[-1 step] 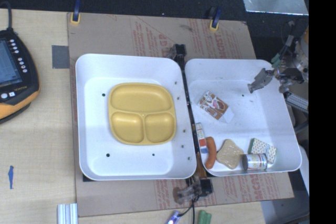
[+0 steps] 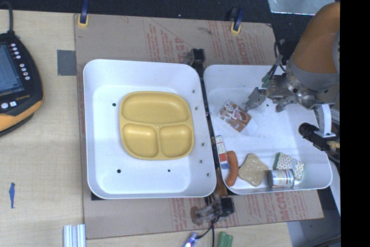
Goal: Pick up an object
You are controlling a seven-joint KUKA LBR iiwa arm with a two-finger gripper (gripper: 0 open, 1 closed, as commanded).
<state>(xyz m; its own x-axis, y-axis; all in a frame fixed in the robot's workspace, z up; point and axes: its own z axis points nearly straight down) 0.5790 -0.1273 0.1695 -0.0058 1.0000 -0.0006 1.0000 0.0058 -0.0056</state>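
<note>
Front-edge clutter meets your eye first: a dark clamp fitting [image 2: 209, 212] with wires sits below the seam between the two bins, too blurred to name further, and a green scrap [image 2: 224, 238] is cut by the bottom edge. At far left, your teach pendant [image 2: 14, 87] is also cropped, with half its screen out of frame.

The arm [image 2: 324, 37] enters from the right, its orange band and grey wrist partly cut off. It leans over the far right part of the right bin [image 2: 231, 75]. The gripper [image 2: 266, 107] points down and leftward above bare bin floor, its fingers spread apart with nothing between them.

Just left of the gripper, and apart from it, lies a brown, red and white packet [image 2: 235, 117], the closest thing to pick. Along the bin's near wall lie a sausage [image 2: 232, 168], a beige bread-like slice [image 2: 253, 170], a small can [image 2: 281, 178] on its side and a green-checked item [image 2: 289, 163]; the last three crowd together. A slim carton [image 2: 220, 150] hugs the left wall, its print unreadable.

The left bin [image 2: 98, 124] holds a yellow divided plate [image 2: 156, 124]. Two blue clips [image 2: 84, 11] pin the cardboard sheet [image 2: 144, 37] at the bench's far edge.
</note>
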